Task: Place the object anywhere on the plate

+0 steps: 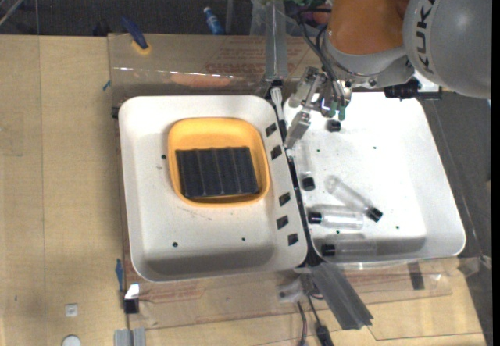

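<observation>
Clear plastic tubes (pixel 349 194) with black caps, right bin (pixel 406 157): likely light, stiff, slippery; grip mid-barrel; hand (pixel 312 106) spread, holding nothing; plate (pixel 216 158) awaits.

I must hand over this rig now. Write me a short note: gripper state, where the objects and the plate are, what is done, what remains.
Gripper: hangs over the right bin, near its upper left corner; open or shut cannot be told, nothing seen between the fingers.
Objects: clear tubes with black caps lie in the right bin, lower left part.
Plate: orange, in the left bin, carrying a dark ribbed block.
Done: no tube is on the plate.
Left: pick a tube, place it on the plate.
</observation>
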`<action>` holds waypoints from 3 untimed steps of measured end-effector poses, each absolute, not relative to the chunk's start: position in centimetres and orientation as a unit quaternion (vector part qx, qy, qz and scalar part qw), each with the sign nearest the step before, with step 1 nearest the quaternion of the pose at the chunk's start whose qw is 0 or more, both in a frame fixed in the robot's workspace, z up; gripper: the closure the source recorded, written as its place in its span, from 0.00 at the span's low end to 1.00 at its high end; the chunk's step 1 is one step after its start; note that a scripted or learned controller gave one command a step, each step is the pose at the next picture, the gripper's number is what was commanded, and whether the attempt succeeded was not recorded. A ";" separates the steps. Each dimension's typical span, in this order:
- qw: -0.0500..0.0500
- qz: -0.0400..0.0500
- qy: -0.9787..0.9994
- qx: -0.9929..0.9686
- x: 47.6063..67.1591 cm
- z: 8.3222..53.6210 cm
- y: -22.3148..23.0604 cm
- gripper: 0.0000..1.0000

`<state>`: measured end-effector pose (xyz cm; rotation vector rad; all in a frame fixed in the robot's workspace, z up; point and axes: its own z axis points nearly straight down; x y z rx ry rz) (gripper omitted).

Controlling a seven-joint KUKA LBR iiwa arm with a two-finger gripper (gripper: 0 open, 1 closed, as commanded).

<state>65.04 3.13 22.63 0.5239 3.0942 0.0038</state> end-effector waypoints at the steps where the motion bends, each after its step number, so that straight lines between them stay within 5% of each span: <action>1: 0.004 0.002 0.983 0.184 65.5 23.0 1.5 0.00; 3: 0.005 0.001 0.997 0.076 65.6 22.8 -5.7 0.00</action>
